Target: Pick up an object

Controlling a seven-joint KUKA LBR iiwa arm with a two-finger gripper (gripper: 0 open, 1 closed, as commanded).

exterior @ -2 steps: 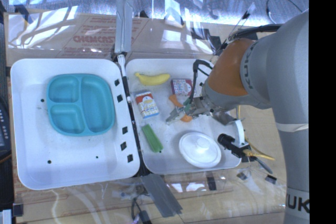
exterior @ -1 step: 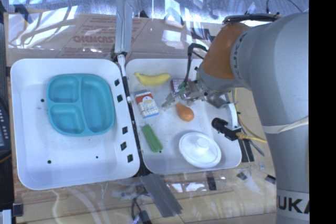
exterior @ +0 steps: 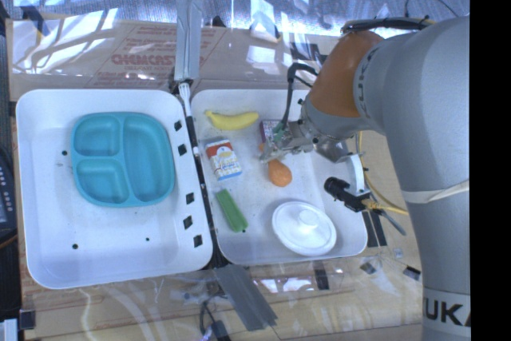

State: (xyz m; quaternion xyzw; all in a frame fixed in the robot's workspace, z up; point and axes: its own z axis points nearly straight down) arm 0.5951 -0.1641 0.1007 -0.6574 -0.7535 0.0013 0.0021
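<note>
1. Landmark: the orange ball (exterior: 279,172) lies in the right bin (exterior: 351,247), near its middle.
2. The gripper (exterior: 281,141) hangs just above the ball, over a small packet (exterior: 268,129); whether it is spread or closed cannot be told.
3. Pick one target. The ball looks the nearest candidate.
4. Centre over the ball before descending; a round thing likely rolls from an off-centre pinch.
5. Keep clear of the carton (exterior: 223,158) left of the ball and the white lid (exterior: 303,227) below it.
</note>
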